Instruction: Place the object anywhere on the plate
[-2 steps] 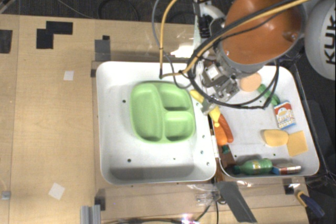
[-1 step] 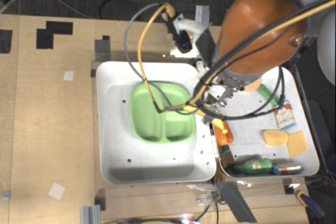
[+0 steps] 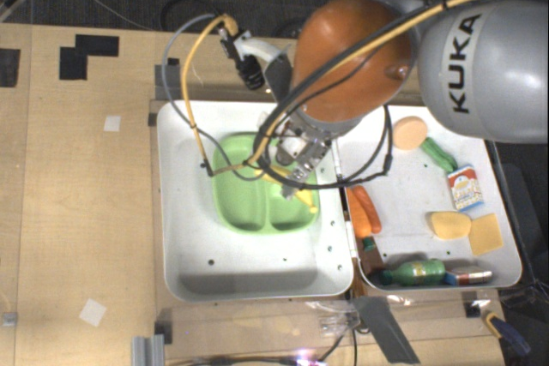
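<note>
From here I see the green divided plate [image 3: 249, 203] in the left bin [image 3: 184, 270], a yellow object [image 3: 302, 198] on its right rim under my gripper [image 3: 296, 167], whose grip I cannot tell.

Fixed overhead camera; slanted down on both bins [image 3: 171, 210].

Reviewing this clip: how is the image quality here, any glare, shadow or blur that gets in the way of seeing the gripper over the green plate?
Camera view: lighting is even; a soft shadow lies along the left bin floor below the green plate. A mild sheen shows on the orange band, no washout. The picture is slightly soft, and cables cross the gripper, so a yellow object under it is hard to make out.
</note>
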